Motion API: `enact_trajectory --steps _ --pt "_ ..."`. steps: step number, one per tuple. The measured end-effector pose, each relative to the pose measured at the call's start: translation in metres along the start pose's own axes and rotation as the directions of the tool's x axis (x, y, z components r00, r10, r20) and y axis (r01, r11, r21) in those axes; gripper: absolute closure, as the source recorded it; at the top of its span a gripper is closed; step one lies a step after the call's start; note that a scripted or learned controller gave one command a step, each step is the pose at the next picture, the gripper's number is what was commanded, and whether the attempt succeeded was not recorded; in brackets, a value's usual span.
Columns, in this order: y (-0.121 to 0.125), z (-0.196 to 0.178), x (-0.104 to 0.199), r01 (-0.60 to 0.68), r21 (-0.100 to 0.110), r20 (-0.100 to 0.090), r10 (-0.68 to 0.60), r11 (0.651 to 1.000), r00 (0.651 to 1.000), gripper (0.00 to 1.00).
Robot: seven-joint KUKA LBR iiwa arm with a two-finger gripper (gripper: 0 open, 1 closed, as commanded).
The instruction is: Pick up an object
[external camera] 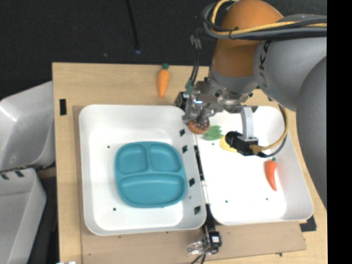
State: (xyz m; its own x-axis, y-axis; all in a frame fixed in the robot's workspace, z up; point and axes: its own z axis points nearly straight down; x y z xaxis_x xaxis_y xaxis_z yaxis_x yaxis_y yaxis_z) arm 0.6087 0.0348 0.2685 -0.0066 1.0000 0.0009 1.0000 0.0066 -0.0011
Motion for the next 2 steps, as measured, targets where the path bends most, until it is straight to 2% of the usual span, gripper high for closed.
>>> enact_trajectory --steps 1,2 --pt "-0.0046 0.0237 0.0520 -0.001 0.001 0.001 0.001 1.000 1.000 1.00" --pt "-0.0042 0.0224 0.0496 -0.004 -0.001 0.001 0.004 1.000 1.000 0.00"
